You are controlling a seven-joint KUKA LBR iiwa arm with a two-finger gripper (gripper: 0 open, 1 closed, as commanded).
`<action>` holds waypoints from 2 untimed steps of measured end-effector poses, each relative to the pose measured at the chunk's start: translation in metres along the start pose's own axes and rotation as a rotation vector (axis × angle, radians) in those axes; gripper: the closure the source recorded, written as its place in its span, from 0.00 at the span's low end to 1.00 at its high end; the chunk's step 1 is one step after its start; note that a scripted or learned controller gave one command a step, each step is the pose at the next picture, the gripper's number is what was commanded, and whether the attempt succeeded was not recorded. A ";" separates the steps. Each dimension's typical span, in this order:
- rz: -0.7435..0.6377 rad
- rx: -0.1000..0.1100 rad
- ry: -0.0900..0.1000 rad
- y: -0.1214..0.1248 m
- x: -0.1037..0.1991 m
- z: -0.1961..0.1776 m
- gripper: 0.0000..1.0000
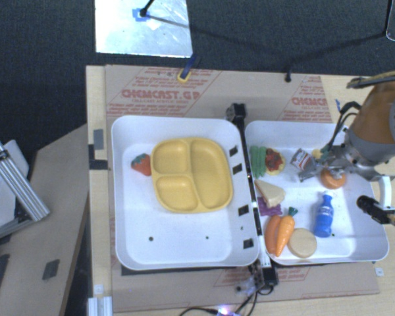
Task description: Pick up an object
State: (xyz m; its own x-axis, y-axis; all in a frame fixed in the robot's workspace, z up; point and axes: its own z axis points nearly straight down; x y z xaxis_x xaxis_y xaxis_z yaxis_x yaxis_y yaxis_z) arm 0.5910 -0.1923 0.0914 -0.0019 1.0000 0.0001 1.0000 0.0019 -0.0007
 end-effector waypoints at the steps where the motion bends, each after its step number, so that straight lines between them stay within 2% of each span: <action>1: 0.000 -0.005 -0.001 0.003 -0.001 0.001 0.00; 2: 0.001 -0.024 -0.015 0.006 -0.005 -0.013 1.00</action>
State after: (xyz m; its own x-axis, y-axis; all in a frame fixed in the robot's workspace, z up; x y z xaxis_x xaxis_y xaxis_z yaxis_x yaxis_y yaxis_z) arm 0.5975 -0.1973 0.1046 -0.0012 0.9999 -0.0150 0.9997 0.0015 0.0233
